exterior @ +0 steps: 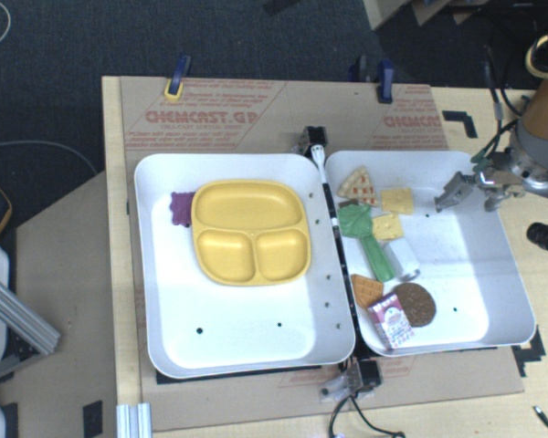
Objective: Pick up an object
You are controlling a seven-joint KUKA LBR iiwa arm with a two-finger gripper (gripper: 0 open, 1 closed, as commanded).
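Gripper [470,192] is seen spread open, holding nothing; green toy [369,238], judged light and rigid, is best pinched across its narrow stem.

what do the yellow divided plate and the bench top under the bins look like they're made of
Yellow divided plate: probably moulded plastic, matte to satin, judging by its even colour and soft rounded compartment ridges. Bench top: looks like a tan sheet with printed red lettering, likely protective paper over a panel; what lies beneath can't be told.

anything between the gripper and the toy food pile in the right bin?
Nothing visible. The gripper sits over bare floor near the upper right of the right bin; the yellow cheese piece and the rest of the pile lie to its left with open bin floor between.
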